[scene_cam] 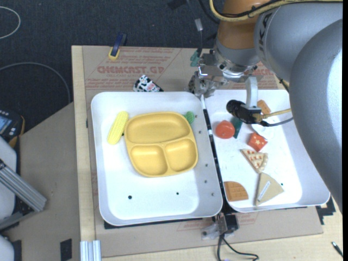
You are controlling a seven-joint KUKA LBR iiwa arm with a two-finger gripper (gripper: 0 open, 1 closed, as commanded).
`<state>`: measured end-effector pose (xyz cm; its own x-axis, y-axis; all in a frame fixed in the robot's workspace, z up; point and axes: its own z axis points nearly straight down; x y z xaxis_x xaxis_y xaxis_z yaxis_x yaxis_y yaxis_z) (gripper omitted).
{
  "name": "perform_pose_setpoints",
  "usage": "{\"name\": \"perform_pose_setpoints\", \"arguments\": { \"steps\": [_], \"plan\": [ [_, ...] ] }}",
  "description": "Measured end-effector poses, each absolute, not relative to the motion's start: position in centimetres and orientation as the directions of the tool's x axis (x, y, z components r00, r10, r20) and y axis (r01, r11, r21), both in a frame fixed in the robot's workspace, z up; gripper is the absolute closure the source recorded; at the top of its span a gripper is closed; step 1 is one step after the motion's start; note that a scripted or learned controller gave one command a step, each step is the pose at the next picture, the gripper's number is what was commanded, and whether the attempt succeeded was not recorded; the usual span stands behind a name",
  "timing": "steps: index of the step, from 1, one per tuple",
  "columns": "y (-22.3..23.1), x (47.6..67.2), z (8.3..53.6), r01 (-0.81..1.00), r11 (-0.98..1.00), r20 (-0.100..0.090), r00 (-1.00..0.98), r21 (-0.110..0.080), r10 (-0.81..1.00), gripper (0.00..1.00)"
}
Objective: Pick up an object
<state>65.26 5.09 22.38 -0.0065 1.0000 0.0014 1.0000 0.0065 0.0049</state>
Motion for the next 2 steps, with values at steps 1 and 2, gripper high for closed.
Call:
{"name": "perform_pose_setpoints", "arguments": {
  "steps": [1, 2],
  "plan": [
    [9.8, 65.2, 23.3, 1.000, 0.006, 0.002, -0.006, 0.004, 1.000, 1.00],
    [8.6, 65.7, 21.5, 1.000, -0.001, -0.001, 0.001, -0.003, 1.000, 1.00]
  ]
}}
